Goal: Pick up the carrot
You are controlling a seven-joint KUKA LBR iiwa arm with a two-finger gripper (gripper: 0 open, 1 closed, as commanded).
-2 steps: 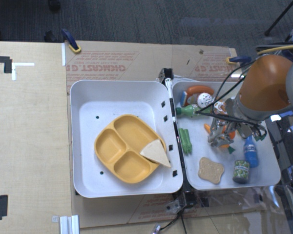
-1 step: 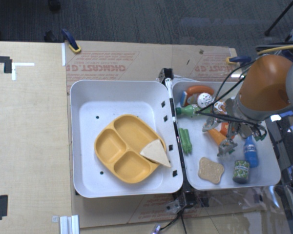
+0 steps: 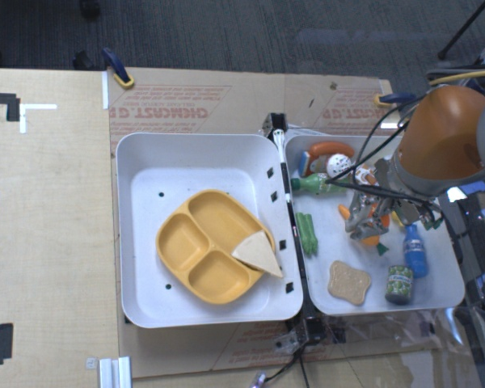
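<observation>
Spanning the middle of the frame, a cardboard sheet (image 3: 250, 103) lies on the bench under two shallow white bins set side by side. The left bin (image 3: 137, 241) holds a yellow divided tray (image 3: 198, 249), with a pale wedge-shaped piece (image 3: 259, 253) resting on the tray's right edge. The right bin (image 3: 449, 289) sits at the right of the frame, and the arm (image 3: 444, 136), with its orange band, hangs over the bin's upper right part. Below the band, the gripper (image 3: 362, 229) reaches down into the middle of the right bin; whether its fingers are apart or together cannot be told, as cables and the wrist crowd the spot. The carrot (image 3: 373, 234) shows as a small orange piece right at the gripper's tip, with a bit of green at its lower right end. In that same bin, a green bottle (image 3: 315, 184) lies near the upper left, a green vegetable (image 3: 307, 233) lies along the left wall, a blue bottle (image 3: 415, 253) stands right of the gripper, a tan cookie-like piece (image 3: 349, 283) lies at the lower middle, and a small green can (image 3: 399, 285) sits beside it.
</observation>
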